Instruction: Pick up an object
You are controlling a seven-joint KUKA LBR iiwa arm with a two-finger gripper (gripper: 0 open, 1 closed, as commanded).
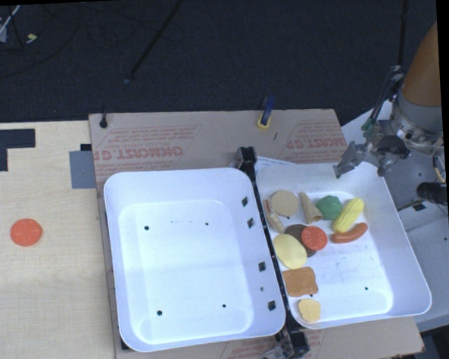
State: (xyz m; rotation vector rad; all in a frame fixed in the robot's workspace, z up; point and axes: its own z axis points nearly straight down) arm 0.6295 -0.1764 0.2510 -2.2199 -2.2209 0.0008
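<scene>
My gripper (366,162) hangs above the far right corner of the right bin (401,278), its two fingers spread apart and nothing between them. Below and left of it lie several toy foods: a green piece (330,206), a yellow corn cob (349,214), an orange-red sausage (348,235), a red tomato (314,238), a yellow lemon shape (289,250), a tan round piece (284,203), a brown toast piece (300,282) and a small yellow piece (309,310). The gripper touches none of them.
The left bin (128,219) stands beside the right one, joined by black clips along the shared edge. Both rest on a cardboard sheet (169,140). An orange disc (26,232) lies on the wooden bench at far left.
</scene>
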